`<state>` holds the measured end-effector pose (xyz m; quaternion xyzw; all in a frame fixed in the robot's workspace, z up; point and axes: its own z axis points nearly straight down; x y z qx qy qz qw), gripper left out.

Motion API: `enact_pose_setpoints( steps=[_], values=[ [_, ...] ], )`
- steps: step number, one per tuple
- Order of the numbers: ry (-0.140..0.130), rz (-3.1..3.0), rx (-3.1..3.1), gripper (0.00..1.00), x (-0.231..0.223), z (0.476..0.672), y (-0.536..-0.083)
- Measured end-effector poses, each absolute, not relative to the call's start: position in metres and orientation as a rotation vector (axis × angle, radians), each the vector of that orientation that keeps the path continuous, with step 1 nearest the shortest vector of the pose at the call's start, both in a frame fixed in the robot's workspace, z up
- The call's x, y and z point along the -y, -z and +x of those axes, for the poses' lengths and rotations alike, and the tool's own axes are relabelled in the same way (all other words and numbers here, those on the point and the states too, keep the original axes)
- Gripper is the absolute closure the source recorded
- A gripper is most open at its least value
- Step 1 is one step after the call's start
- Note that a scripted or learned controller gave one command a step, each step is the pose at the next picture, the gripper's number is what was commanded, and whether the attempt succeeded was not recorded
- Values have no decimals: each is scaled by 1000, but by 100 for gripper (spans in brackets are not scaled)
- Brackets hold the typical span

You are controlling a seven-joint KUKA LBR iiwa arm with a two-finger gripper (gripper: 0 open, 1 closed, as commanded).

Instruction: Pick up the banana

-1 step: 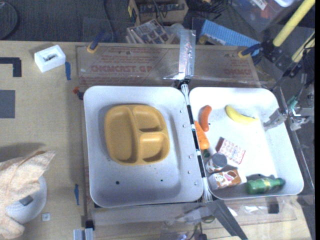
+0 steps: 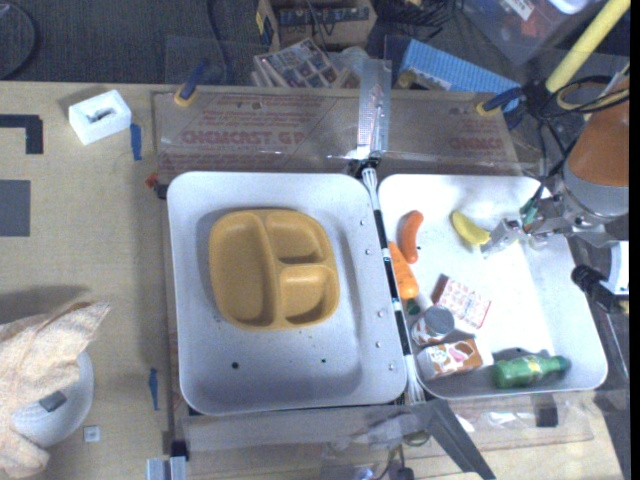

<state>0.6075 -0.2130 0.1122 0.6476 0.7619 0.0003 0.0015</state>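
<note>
Camera view from above has the banana (image 2: 469, 228) lying in the right bin (image 2: 560, 308), near its far edge, with open white floor around it, so it looks easy to reach. The end effector (image 2: 503, 234) hangs just beside it on the right, low over the bin; whether it is open or closed I cannot tell. A sausage (image 2: 409, 234) and carrot (image 2: 403, 272) lie along the left wall, a green bottle (image 2: 528, 369) at the near wall. The left bin (image 2: 190, 298) holds a divided yellow tray (image 2: 272, 267).
</note>
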Motion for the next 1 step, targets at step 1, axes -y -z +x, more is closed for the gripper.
enact_pose_setpoints(
  steps=[1],
  values=[
    [1,1951,-2457,0,195,657,-88]
  ],
)
